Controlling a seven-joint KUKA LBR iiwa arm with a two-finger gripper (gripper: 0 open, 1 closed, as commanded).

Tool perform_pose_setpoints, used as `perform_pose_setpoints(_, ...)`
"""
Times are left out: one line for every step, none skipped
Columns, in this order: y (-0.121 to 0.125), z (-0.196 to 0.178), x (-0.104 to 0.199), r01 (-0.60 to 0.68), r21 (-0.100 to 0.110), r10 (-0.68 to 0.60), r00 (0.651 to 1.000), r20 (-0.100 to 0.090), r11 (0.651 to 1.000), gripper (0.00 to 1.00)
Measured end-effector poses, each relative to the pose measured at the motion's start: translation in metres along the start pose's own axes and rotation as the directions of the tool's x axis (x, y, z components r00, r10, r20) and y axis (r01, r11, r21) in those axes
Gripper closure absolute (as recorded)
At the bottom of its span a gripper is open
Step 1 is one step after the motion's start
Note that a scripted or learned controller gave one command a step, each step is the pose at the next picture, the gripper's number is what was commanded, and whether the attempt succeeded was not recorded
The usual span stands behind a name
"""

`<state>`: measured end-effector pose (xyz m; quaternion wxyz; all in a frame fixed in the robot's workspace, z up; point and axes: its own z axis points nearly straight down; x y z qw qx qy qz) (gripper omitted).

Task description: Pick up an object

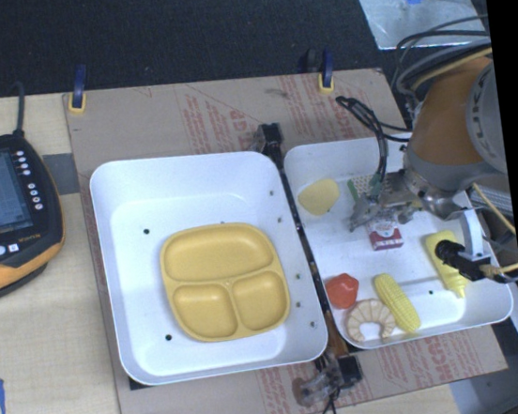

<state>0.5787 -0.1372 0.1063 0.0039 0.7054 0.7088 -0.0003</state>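
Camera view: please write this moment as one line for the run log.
arm: over right bin | gripper: low, above red-white packet | nearby: corn, shrimp, red piece | left bin: yellow tray

I am looking down at two white bins. The left bin [125, 266] is holding a yellow divided plate [223, 279]. The right bin [486, 311] is holding a corn cob [395, 302], a shrimp [369, 319], a red toy pepper [343, 289], a pale yellow piece [318, 196] and a small red-and-white thing [386, 236]. The gripper [380, 209] is hanging just above that small thing.
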Motion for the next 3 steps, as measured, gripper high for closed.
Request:
perform_pose_setpoints(-0.030, 0.015, -0.013, 0.001, 0.010, -0.001, 1.000, -0.005, 1.000, 0.00)
perform_pose_setpoints(-0.030, 0.005, -0.014, 0.005, 0.013, -0.005, 1.000, -0.004, 1.000, 1.00)
perform_pose_setpoints(-0.038, -0.086, 0.058, 0.001, 0.008, -0.001, 1.000, -0.006, 1.000, 1.00)
